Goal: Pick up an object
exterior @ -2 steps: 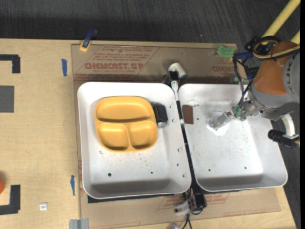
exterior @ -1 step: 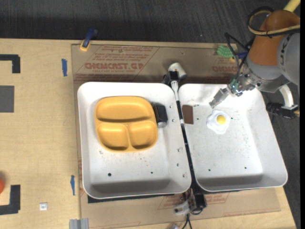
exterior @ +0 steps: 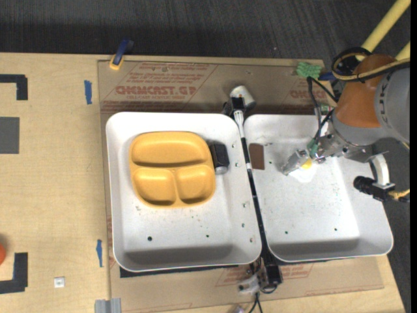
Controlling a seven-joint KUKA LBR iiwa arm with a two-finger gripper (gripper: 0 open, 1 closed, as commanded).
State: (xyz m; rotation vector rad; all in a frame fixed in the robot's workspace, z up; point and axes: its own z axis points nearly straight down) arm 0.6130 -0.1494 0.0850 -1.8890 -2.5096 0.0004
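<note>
Though partly faint, "CHEMCAST GP" on board — end effector grip state beyond telling.

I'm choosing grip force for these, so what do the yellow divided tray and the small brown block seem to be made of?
The yellow divided tray looks like moulded plastic with a smooth, slightly glossy finish: rounded compartment edges and soft highlights. The small brown block looks matte and flat-sided, possibly wood or rubber; it is too small to tell.
</note>
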